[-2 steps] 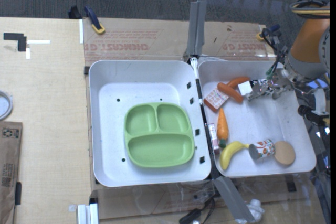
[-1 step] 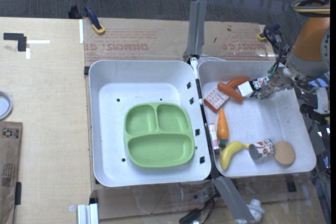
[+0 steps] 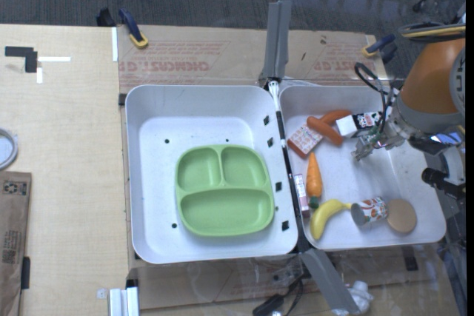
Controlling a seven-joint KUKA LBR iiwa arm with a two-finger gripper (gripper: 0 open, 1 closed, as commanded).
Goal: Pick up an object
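No object is lifted yet: the claw (image 3: 363, 150), whose finger state cannot be determined, hangs low in the right bin (image 3: 415, 233), just right of the hot dog (image 3: 329, 126), with carrot (image 3: 314, 175), banana (image 3: 326, 215) and can (image 3: 369, 212) lying nearer the front.

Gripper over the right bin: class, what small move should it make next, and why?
Probably lower straight down. The gripper sits above bare floor of the right bin with nothing between its fingers; the hot dog and small white box lie just to its left, so a slight leftward shift may help.
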